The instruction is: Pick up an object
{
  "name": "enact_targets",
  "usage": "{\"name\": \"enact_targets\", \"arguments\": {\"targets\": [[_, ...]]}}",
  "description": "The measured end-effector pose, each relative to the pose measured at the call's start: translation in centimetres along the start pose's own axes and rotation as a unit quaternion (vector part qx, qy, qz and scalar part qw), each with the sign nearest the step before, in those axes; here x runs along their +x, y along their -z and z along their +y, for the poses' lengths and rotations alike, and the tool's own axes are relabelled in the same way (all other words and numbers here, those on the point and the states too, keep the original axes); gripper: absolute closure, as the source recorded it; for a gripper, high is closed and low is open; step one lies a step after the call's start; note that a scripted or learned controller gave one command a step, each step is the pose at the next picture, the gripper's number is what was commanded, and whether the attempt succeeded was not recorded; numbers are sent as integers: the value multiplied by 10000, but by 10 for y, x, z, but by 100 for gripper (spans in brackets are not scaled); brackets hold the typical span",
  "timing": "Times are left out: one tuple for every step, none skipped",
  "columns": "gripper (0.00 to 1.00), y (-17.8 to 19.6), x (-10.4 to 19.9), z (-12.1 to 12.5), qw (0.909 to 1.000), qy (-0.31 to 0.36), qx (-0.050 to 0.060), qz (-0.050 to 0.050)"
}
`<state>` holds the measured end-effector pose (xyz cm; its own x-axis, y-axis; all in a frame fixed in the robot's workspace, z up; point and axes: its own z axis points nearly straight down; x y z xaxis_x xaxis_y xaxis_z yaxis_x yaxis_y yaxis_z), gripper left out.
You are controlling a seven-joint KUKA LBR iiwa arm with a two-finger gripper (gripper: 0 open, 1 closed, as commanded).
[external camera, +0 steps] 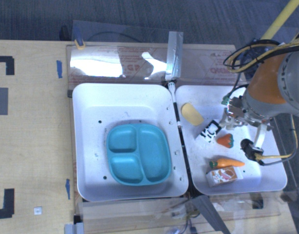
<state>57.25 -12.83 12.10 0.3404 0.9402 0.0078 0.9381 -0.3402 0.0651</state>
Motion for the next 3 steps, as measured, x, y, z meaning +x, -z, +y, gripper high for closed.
{"name": "enact_targets", "arguments": {"targets": [[100, 139, 22, -2, 9953, 928, 291, -3], [100, 147, 23, -1, 9952, 937, 300, -10], [100, 105, -16, 6, 9993, 102, 356, -38]]}}
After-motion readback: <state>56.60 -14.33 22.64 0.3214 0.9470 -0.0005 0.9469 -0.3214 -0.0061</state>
